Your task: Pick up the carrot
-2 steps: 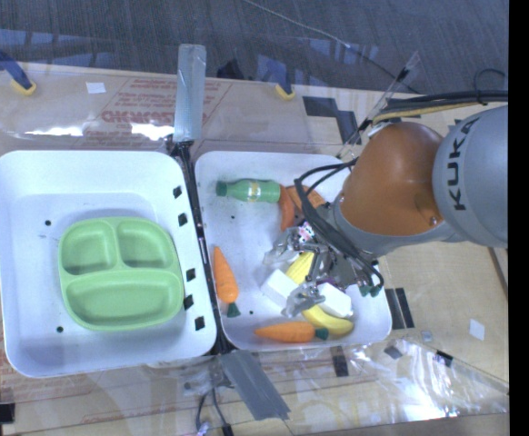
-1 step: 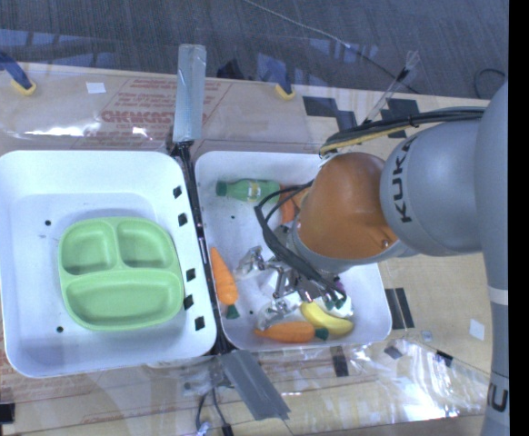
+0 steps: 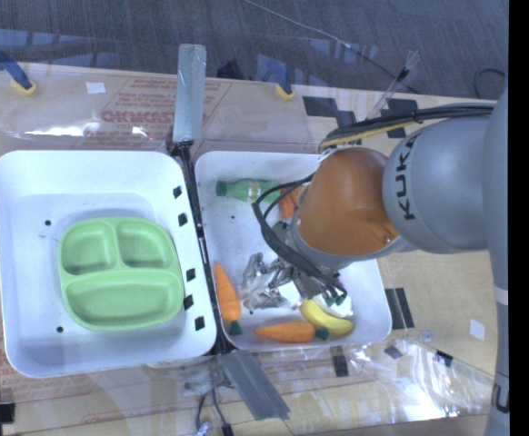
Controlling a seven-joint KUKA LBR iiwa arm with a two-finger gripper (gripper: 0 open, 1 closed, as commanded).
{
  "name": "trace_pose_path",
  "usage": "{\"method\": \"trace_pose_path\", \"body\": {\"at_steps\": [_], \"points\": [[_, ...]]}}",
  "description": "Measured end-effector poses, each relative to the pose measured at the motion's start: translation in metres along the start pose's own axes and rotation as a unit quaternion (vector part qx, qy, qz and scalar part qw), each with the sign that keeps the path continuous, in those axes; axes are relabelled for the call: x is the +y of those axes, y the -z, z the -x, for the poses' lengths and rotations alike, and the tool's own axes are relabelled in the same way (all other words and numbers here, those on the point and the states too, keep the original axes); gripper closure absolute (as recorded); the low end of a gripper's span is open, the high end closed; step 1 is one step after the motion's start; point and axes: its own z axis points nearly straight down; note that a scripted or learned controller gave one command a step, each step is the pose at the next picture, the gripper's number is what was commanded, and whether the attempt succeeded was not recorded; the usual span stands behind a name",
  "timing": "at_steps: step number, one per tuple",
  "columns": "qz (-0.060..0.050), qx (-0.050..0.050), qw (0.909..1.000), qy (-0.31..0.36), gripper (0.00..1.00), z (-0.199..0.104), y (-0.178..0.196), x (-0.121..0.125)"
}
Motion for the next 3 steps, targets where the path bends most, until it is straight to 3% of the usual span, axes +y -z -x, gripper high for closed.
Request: {"method": "trace_pose_path", "body": {"at_steps": [1, 2, 3], "points": [[0.002, 0.002, 0.9999, -0.011, 1.0, -0.027, 0.013, -0.048], [0.002, 0.001, 1.0, -0.009, 0.0, -0.026, 0.012, -0.047], [0.002, 0.001, 0.9951, -0.099, 0.0, -0.011, 0.039, 0.0]]}}
